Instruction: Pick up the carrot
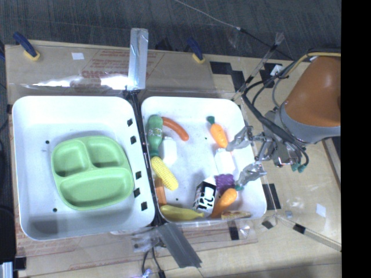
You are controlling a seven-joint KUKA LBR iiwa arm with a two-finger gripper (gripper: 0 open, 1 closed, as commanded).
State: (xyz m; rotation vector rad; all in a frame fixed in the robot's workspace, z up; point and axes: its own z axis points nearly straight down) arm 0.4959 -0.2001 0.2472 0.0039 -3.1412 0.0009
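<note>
The carrot (218, 134) is small and orange with a green top. It lies in the right bin (191, 104), near that bin's right wall. A second orange, carrot-like piece (227, 197) sits lower down beside a purple item (225, 182). My gripper (244, 156) hangs over the bin's right rim and is open, with one finger (238, 139) just right of the carrot and the other (249, 174) lower. Nothing is held between them.
The right bin also holds a white block (225, 161), an orange sausage (176, 128), a green pickle (154, 132), corn (164, 173), a banana (181, 213) and a black-and-white can (204, 197). A green divided plate (93, 170) lies in the left bin (35, 120).
</note>
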